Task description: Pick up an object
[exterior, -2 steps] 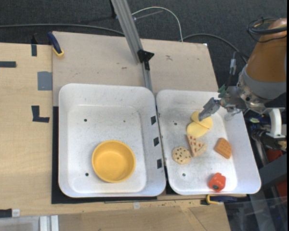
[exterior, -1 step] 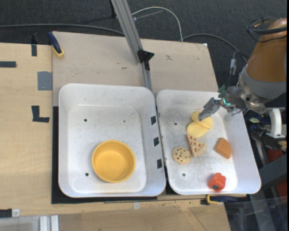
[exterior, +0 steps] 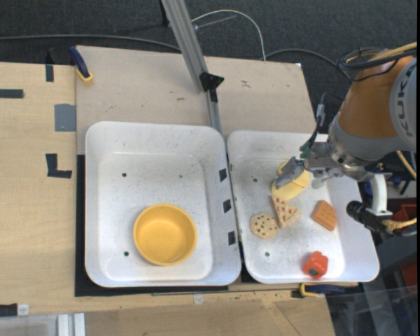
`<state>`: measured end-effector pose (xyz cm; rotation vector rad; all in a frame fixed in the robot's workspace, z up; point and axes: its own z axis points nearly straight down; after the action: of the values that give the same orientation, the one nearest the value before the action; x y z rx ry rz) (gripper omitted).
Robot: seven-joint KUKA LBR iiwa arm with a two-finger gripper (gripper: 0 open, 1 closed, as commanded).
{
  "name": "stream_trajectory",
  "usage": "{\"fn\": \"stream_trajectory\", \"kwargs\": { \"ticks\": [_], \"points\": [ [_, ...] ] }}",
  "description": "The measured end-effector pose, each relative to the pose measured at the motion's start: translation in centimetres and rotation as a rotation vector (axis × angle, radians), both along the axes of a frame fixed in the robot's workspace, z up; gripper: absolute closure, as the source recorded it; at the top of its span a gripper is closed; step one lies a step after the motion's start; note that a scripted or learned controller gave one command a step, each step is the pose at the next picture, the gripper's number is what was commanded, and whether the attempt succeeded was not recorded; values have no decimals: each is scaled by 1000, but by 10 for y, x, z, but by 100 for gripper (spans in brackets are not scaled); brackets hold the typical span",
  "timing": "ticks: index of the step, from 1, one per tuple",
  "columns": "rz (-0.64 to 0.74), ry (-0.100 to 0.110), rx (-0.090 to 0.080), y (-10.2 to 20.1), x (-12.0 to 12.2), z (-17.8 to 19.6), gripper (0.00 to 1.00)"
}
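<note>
In the right bin (exterior: 357, 261), a yellow banana-like toy (exterior: 295, 184) is seen at the tips of the claw (exterior: 299, 172), just above a pizza slice (exterior: 285, 211). Whether the claw is closed on it cannot be told. The toy is judged light, stiff and smooth, best taken across its narrow middle.

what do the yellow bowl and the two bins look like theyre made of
Yellow bowl: probably plastic, with an even matte colour and a smooth moulded rim. Left bin and right bin: likely hard white plastic, with rounded moulded corners and a dull, dark-speckled surface.
</note>
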<state>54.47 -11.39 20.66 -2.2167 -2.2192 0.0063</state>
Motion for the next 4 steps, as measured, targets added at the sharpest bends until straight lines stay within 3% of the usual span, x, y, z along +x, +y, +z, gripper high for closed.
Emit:
{"fn": "stream_trajectory", "kwargs": {
  "ticks": [2, 3, 4],
  "points": [
    [0, -2, -1, 13, -6, -98, 0],
    [2, -1, 1, 14, -6, -86, 100],
    [0, -10, -1, 11, -6, -24, 100]
  ]
}}
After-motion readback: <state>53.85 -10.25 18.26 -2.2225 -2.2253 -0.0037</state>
